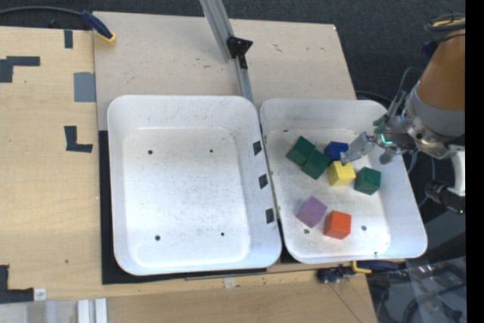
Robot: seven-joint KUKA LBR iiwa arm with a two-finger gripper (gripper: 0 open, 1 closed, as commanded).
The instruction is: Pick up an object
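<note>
Blocks are being kept in the right-hand shallow white plastic bin (393,238), which is taken as the landmark for every place below. Six small blocks are being held on its floor: a pair of dark green cubes (307,156) touching each other toward its upper left; a small blue cube (336,150) just right of them; a yellow cube (341,173) near its middle, touching the blue one's lower side; a lone green cube (367,181) just right of the yellow one; a pale purple cube (311,211) and an orange cube (337,224) side by side toward its lower edge. The grey two-finger gripper (354,153) is being reached in over the bin's right rim, its tip lying above the blue and yellow cubes. How wide the claw is standing cannot be told; no block is seen between it. The left-hand white bin (121,117) is being kept beside the landmark, rims touching.
</note>
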